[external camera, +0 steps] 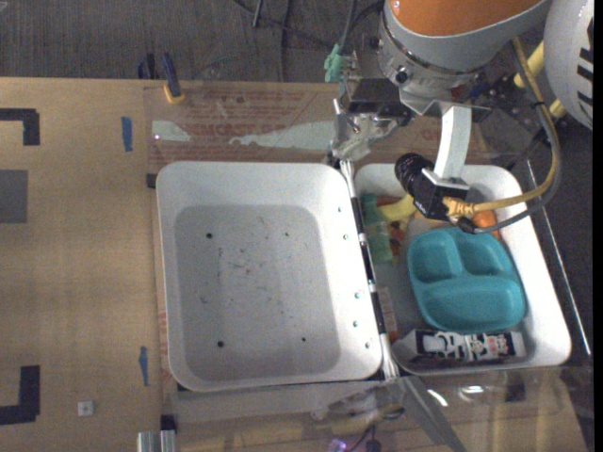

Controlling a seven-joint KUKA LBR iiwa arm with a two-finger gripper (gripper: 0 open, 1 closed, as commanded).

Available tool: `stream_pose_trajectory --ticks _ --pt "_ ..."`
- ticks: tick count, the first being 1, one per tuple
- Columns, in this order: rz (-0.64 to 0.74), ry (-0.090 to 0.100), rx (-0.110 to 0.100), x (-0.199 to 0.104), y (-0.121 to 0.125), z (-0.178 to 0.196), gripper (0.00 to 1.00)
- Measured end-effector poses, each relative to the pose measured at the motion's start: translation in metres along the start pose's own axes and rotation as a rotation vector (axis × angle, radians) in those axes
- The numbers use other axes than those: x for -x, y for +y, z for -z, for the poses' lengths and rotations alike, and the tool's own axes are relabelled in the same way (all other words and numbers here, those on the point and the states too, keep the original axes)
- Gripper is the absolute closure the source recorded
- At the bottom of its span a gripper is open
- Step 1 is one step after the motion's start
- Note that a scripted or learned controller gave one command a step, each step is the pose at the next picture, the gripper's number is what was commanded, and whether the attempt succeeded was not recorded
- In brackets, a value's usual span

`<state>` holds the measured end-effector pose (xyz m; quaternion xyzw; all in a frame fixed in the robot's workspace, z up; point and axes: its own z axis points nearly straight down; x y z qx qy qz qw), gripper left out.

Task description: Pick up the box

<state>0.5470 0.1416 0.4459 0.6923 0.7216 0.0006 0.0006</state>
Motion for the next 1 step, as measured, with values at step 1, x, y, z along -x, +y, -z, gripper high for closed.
stream_pose_trajectory --ticks 1 --pt "0.002 0.000 0.004 -0.0006 0.0009 0.0110 1.00"
